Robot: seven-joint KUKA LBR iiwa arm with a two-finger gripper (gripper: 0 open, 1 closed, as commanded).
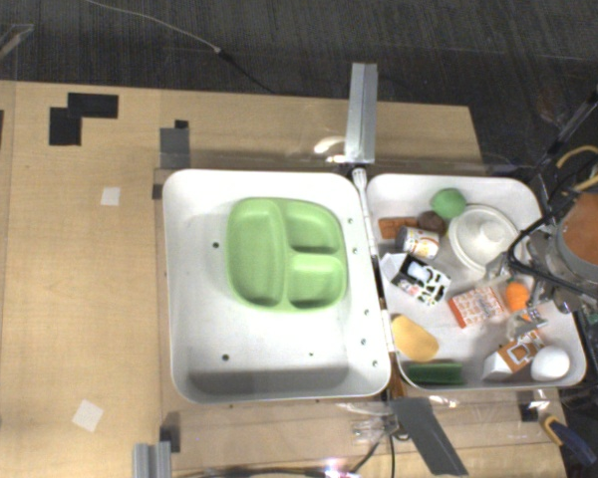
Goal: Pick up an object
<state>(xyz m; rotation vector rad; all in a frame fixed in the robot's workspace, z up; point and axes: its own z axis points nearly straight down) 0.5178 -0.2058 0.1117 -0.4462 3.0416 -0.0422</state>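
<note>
Here, the camera view looks down on two shallow white bins set side by side on a tan bench. The left bin (194,297) holds one thing: a light green divided tray (284,253), with one long section on its left and two smaller ones on its right, lying in the upper middle of the bin.

The right bin (404,189) is crowded. Near its far wall sits a green ball (448,203), and just below it a white round lidded cup (480,237). Left of the cup lie a dark brown lump (431,221), a small red-brown packet (394,228) and a small can with a pale label (420,243). Below them rests a black and white printed box (420,280), tilted. A red and white packet (475,306) lies toward the middle, with a small orange piece (517,296) just beside it on the right. Near the front wall are a yellow rounded thing (414,338), a dark green long object (436,372), a small brown and white carton (519,351) and a white ball (550,364).

The arm (584,237) comes in from the right, its orange band over the bin's right edge with black cables around it. The gripper is hidden beneath the wrist, so its state cannot be told, and nothing is seen lifted from the bin
</note>
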